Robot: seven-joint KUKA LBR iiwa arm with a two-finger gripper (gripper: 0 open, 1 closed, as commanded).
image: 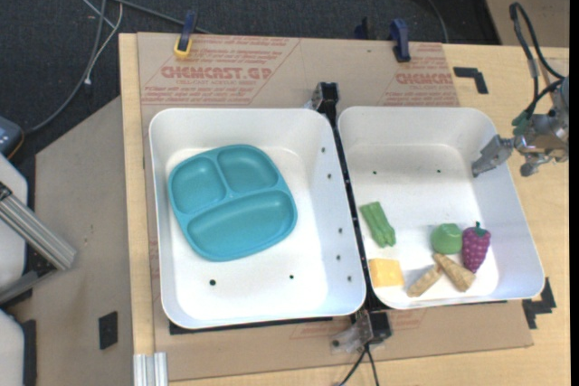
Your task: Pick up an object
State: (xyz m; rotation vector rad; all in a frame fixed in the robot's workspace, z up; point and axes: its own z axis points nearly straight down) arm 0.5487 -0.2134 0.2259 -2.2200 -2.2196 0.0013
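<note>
Down at the near edge of the worktop, two shallow white bins are sitting side by side. In the right bin, the small things are clustering toward its 5 o'clock corner: a yellow cheese-like square is lying nearest, with two tan bread-like sticks just beside it at its 3 o'clock, crossing one another. Slightly farther back, a purple grape bunch is touching a green round piece, and a green elongated piece is lying at 9 o'clock of them, near the bin's left wall. In the left bin, a teal divided plate is resting flat around the centre. Farther back, at the right bin's 2 o'clock rim, the gripper is hovering with nothing between its fingers; whether it is open or closed I cannot tell.
</note>
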